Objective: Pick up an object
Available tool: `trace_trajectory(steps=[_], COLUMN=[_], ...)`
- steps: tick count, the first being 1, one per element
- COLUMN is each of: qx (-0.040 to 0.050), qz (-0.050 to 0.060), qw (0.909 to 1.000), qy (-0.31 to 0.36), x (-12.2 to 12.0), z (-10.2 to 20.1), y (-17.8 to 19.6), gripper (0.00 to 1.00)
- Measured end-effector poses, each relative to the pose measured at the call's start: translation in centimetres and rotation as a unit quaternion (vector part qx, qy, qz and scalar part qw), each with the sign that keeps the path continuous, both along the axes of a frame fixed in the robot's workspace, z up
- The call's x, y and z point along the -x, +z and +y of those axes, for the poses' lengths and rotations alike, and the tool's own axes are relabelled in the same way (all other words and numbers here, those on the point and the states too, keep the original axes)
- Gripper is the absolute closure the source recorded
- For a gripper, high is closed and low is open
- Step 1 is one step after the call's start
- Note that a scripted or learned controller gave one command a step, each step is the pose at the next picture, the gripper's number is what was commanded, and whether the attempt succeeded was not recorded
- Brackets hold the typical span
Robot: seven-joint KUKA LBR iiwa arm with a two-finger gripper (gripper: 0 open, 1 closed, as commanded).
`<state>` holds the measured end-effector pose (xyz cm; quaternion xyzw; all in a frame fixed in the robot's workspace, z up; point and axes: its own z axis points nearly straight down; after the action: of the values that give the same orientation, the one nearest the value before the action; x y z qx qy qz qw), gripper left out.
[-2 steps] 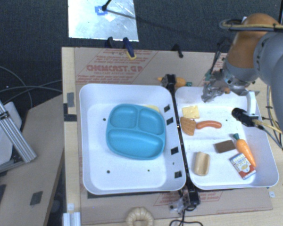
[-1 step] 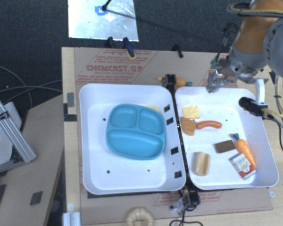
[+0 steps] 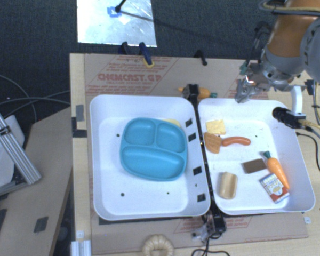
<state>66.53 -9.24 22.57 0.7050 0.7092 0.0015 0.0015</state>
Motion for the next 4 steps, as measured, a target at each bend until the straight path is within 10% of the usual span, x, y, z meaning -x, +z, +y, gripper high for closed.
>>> trace_trajectory(steps=[4], qx=[-0.0009], qz=[0.003], qw=[1.0000], qy=[0.001], x=[14.2], z=[14.1], y=[-0.1], gripper=[1.00])
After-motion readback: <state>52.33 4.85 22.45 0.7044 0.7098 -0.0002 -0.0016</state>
